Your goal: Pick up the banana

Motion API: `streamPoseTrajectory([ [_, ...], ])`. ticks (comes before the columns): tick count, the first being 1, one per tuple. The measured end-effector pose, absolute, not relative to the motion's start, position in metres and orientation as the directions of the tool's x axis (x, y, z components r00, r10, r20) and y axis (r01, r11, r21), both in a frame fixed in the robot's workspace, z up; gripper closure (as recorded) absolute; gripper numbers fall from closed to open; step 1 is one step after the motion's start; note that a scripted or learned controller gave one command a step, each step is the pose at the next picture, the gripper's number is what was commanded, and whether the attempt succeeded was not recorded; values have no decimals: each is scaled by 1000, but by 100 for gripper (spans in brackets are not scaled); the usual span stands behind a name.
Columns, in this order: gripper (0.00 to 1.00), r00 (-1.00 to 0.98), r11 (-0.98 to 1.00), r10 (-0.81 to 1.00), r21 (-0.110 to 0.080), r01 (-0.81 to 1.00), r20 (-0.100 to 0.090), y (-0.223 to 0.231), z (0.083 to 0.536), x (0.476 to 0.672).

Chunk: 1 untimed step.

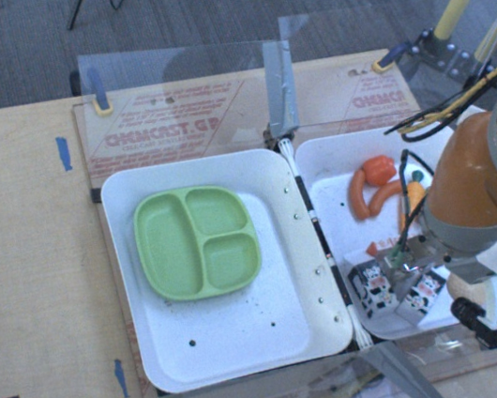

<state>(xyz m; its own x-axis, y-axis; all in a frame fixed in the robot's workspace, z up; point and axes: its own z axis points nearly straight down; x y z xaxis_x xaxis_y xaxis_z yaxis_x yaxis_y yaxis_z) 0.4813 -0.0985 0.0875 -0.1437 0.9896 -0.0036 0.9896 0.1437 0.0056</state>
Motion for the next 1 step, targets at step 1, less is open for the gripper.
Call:
streamPoseTrajectory([
  [1, 100, 431, -431, 903, 11, 903, 0, -97, 87, 483],
])
